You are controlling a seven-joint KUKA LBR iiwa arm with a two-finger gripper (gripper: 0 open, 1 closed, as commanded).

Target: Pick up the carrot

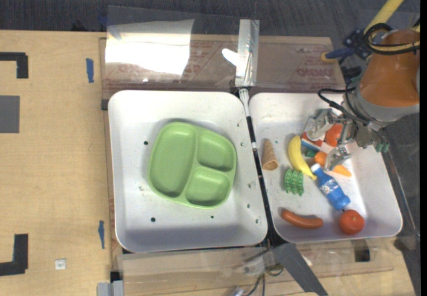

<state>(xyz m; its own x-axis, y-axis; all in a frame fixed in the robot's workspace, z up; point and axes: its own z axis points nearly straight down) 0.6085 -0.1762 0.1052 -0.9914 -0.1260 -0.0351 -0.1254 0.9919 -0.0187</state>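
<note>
One carrot (341,170), one banana (298,156), one tomato (351,221); tool (331,136) state unreadable.

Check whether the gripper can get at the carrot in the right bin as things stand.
Probably yes. The gripper is already low beside the carrot, but the blue bottle and banana crowd it closely.
</note>
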